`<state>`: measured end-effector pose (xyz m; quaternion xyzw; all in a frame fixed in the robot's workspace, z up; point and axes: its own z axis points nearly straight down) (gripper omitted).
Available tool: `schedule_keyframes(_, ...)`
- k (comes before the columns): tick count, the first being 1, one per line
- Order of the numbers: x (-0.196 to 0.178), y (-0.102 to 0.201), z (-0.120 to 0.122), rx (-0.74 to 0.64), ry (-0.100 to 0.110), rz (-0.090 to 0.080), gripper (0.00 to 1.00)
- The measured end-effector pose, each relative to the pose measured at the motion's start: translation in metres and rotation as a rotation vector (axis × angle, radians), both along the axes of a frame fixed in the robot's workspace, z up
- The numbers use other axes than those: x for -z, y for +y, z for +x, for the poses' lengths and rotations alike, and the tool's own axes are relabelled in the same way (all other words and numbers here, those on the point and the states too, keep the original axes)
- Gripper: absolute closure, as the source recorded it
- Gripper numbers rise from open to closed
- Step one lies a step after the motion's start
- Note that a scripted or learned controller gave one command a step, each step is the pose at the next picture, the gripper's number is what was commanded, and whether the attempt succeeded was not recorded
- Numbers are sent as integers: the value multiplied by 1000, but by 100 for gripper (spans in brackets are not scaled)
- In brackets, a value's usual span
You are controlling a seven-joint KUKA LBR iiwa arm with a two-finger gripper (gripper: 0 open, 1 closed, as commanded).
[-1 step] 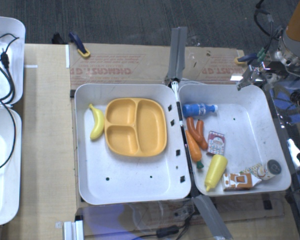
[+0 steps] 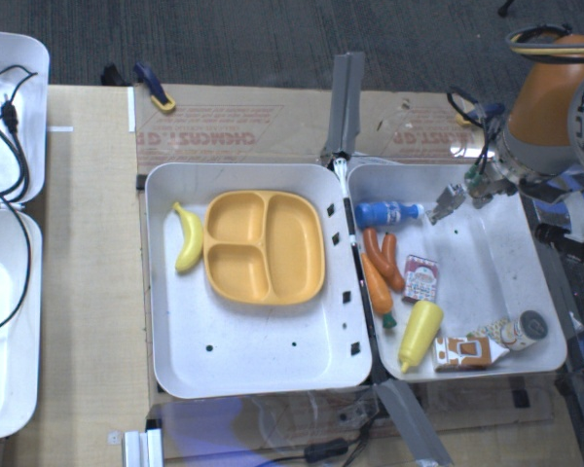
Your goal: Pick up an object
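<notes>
Grey metal end effector (image 2: 446, 205) hangs over the right bin's (image 2: 526, 261) far side, just beside the blue bottle (image 2: 389, 213); whether it's wide or narrow I cannot tell. Nearer lie sausages (image 2: 383, 258), a carrot (image 2: 377, 288), a small carton (image 2: 420, 278) and a yellow bottle (image 2: 419, 334). The left bin (image 2: 175, 358) holds a yellow divided plate (image 2: 266, 246) and a banana (image 2: 188, 238)
</notes>
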<state>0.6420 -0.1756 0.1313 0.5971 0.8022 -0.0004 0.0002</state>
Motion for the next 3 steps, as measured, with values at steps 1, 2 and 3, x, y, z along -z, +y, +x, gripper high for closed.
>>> schedule_keyframes(1,39,70,17,-86,0,0,0)
schedule_keyframes(2,39,60,-44,29,0,1,0)
schedule_keyframes(3,30,58,-44,33,-1,0,100)
